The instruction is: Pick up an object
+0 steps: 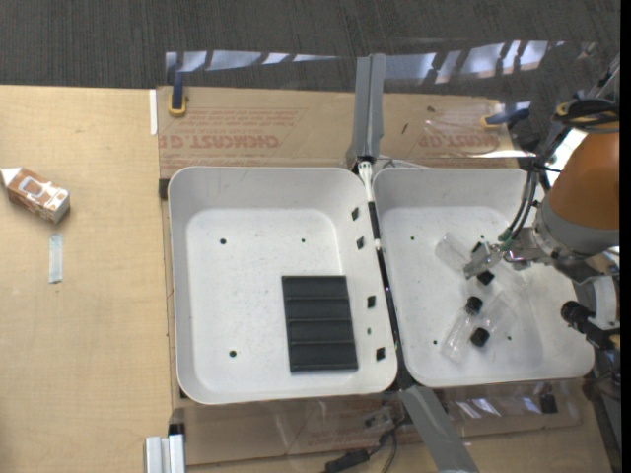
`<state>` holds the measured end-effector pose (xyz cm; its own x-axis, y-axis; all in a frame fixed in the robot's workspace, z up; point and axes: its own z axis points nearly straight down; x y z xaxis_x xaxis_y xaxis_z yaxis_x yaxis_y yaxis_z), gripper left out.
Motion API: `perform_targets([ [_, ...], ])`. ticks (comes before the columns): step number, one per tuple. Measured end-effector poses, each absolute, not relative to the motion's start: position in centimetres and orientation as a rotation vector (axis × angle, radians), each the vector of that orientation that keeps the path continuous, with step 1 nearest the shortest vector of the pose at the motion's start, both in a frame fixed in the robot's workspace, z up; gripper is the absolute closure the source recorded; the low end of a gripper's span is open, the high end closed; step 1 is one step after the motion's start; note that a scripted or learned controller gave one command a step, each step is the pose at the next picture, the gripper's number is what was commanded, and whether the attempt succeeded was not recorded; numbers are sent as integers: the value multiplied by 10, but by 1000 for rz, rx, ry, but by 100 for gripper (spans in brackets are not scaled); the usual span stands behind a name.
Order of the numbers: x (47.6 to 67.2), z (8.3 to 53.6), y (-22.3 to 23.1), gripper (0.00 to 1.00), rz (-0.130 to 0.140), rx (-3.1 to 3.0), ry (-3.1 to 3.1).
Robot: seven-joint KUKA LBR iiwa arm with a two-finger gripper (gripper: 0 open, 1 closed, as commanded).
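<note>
Bench (79, 363): pale wood surface filling the left of the frame, with a cardboard sheet (256, 131) under the bins along the upper middle.
Left bin (197, 215): shallow white tray at centre-left; near its lower right lies a black ribbed block (319, 323), rectangular, with four raised bands across it.
Right bin (414, 215): matching white tray at centre-right, touching the left bin along a grey divider rail (369, 106).
Arm (592, 185): orange band and grey wrist at the right edge, reaching over the right bin.
Gripper (490, 259): low over the upper middle of the right bin; how far the fingers are parted, and whether anything sits between them, cannot be told.
Clear plastic pieces (463, 333): transparent, faintly outlined items with small black caps, scattered down the middle of the right bin just below the gripper; possibly small bottles.
Small carton (37, 195): white and orange box, upper left on the bench.
</note>
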<state>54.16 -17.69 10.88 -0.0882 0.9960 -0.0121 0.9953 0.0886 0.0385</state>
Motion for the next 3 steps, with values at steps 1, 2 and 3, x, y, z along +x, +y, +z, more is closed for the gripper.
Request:
perform_targets([
  [1, 500, 91, -163, 0, -1, 2089, 2348],
  [2, 500, 100, -164, 100, -2, 2093, 2346],
  [3, 500, 100, -164, 0, -2, 2093, 2346],
])
